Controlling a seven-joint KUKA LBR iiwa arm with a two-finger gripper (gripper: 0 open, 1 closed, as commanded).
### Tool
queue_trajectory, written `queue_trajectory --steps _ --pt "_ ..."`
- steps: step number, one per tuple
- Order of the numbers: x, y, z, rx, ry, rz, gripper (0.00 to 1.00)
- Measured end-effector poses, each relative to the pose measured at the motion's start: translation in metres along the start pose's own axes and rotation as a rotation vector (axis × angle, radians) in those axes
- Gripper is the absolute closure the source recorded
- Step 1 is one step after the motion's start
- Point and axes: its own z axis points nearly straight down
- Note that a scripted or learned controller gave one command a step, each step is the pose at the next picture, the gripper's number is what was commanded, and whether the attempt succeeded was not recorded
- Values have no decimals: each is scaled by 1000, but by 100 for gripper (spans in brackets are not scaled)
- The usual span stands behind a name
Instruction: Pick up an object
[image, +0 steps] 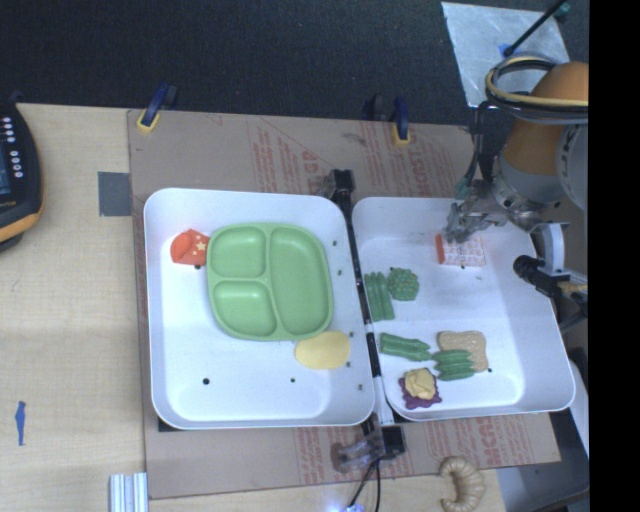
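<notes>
My gripper (464, 224) hangs over the back of the right bin (535, 330), just above a small white and red packet (462, 253) lying on the bin floor. I cannot tell whether it touches the packet. The same bin holds a broccoli piece (404, 284), green beans (378, 296), a green pea pod (404, 346), a second green pod (453, 364), a tan toast slice (464, 344) and a purple and yellow toy (420, 386). In the left bin (180, 390) lie a green divided plate (270, 280), a red toy (187, 247) and a yellow piece (322, 350).
A black and orange pendant (14, 180) sits at the bench's left edge. Blue clamps (400, 122) hold the cardboard at the back. A beige curled object (463, 482) lies in front of the right bin. The arm's body (540, 140) stands at the right.
</notes>
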Motion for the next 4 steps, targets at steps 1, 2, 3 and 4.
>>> queue_trajectory --steps 1,2,3,4 --pt "0 0 0 0 0 0 0" --pt "2 -3 25 9 5 1 0" --pt "0 0 10 2 0 -1 100" --pt "100 -75 -76 18 13 -3 100"
